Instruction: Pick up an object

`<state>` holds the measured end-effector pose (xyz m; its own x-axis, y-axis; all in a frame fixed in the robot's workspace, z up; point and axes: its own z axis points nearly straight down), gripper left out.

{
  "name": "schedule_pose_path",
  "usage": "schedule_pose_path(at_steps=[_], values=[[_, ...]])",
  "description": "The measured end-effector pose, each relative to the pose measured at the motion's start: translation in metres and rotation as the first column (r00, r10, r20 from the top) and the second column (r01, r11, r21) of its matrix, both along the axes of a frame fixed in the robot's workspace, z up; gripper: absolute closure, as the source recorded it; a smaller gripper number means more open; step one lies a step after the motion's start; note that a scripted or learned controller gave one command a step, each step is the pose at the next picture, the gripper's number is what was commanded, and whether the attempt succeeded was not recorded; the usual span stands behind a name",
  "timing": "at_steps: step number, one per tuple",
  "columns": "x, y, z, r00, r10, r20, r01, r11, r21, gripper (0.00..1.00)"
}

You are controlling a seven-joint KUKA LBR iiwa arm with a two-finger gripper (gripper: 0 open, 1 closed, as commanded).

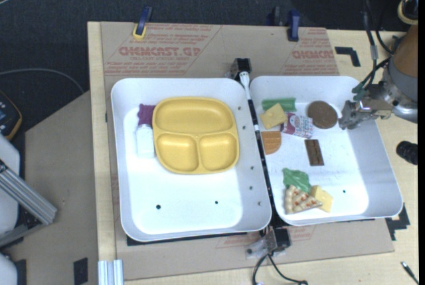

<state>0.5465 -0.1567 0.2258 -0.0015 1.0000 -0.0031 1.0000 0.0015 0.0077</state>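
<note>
The right bin (372, 164) holds several small food toys: a brown round cookie (323, 114), a yellow cheese wedge (273, 117), a green piece (279, 105), a red-and-white packet (300, 125), a brown chocolate bar (315, 152), an orange-brown slice (271, 142), a green leafy piece (295, 178) and a pizza-like slice with a yellow block (307, 198). My gripper (349, 116) hangs over the right bin's upper right part, just right of the cookie. Nothing shows between its fingers.
In the left bin (133, 197) lies a yellow three-compartment plate (196, 134), with a purple item (145, 113) and a white bottle (144, 141) at its left. Clamps (141, 27) sit on the cardboard's far edge. The arm enters from the right edge.
</note>
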Motion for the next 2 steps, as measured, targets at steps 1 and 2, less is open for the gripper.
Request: schedule_pose_path(at_steps=[1, 2], values=[[0.001, 0.0, -0.001, 1.0, -0.001, -0.004, 0.001, 1.0, 0.002, 1.0], [0.038, 0.038, -0.011, 1.0, 0.003, -0.003, -0.003, 1.0, 0.002, 1.0]])
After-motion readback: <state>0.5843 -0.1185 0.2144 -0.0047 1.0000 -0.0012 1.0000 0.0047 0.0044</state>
